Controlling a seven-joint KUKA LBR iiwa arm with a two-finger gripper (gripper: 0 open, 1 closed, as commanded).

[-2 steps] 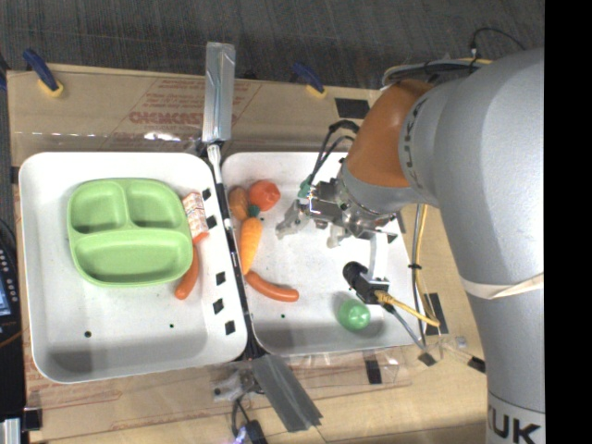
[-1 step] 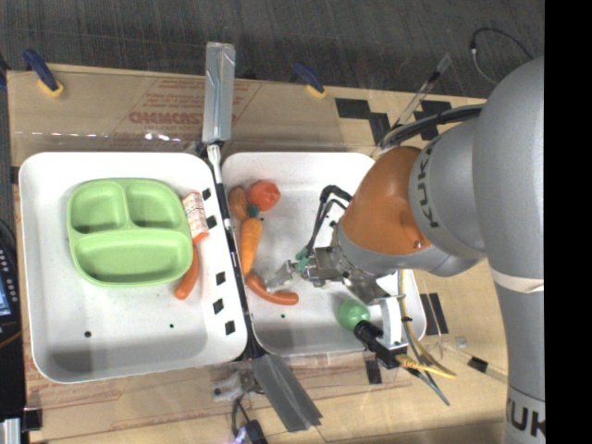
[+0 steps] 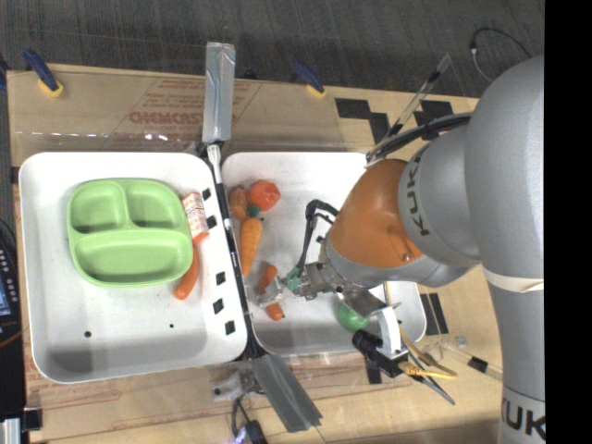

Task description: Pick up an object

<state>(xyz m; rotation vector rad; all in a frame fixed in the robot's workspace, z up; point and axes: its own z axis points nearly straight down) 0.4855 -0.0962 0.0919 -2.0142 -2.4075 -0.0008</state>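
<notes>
Camera view, looking down at a slant on the desk (image 3: 111, 109): two shallow white bins are shown side by side, the left bin (image 3: 37, 248) holding a green divided tray (image 3: 129, 234), a small printed packet (image 3: 195, 215) at the tray's 3 o'clock edge and an orange carrot-like piece (image 3: 188, 280) at its 4 o'clock corner. In the right bin (image 3: 296, 169), toward 9 o'clock, small plastic play-food pieces are clustered: a red tomato-like piece (image 3: 265, 193), a long orange carrot (image 3: 250, 241) and smaller orange bits (image 3: 271, 294) near 7 o'clock. A green piece (image 3: 350, 318) is partly hidden beneath the wrist. The hand (image 3: 289, 285) is seen low over the smaller bits; whether it is apart or together cannot be told.

The pieces are judged light, stiff and smooth-skinned, hence liable to slip or roll out of a pinch. The long carrot is judged the likeliest candidate: it lies apart from its neighbours and would best be taken across its thick middle, square to its length.
</notes>
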